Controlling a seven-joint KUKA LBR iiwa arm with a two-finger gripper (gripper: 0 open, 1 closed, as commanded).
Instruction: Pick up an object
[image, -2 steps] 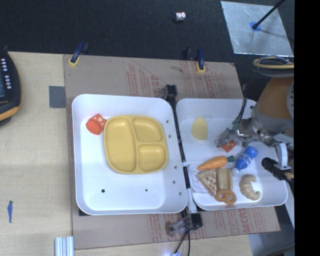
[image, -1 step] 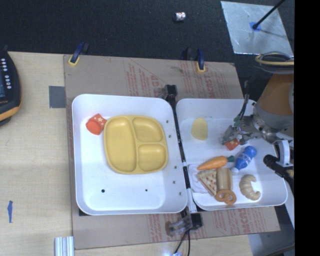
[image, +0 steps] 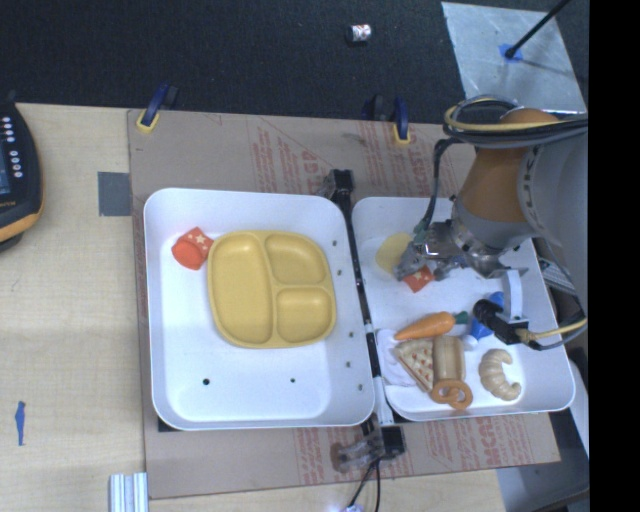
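Item: picking cell, one arm (image: 520, 190), two white bins.

Pincer (image: 420, 268): lowered into the right bin (image: 560, 390) at about 10 o'clock of that bin's floor, arm reaching in from 3 o'clock. Its tip sits directly over a small red-orange block (image: 418, 281), with a pale yellow piece (image: 392, 252) just beside it toward 10 o'clock. Whether the fingers are apart or together cannot be told; the wrist body hides them. Judged purpose: a descent onto the red-orange block, the likeliest target of the pick.

Right bin, remaining stock, grouped toward 6 o'clock: carrot (image: 425, 326); blue piece (image: 483, 326) just beside the carrot's green end; cracker wedge (image: 414, 361); bread roll (image: 447, 357); pretzel (image: 453, 394); croissant (image: 499, 373) toward 5 o'clock. These lie close together, several touching, so a single pick there looks harder than on the block.

Left bin (image: 250, 405): yellow divided tray (image: 272, 287) at centre, lying flat; red die-like block (image: 191, 248) at 9 o'clock of the tray, touching or nearly touching its rim.

Surface: brown board (image: 250, 150) clamped at 12 o'clock by blue clips (image: 401, 118), laid on a pale wood worktop (image: 60, 340). A handheld controller (image: 15, 170) rests at the 9 o'clock edge. Dark floor beyond 12 o'clock.
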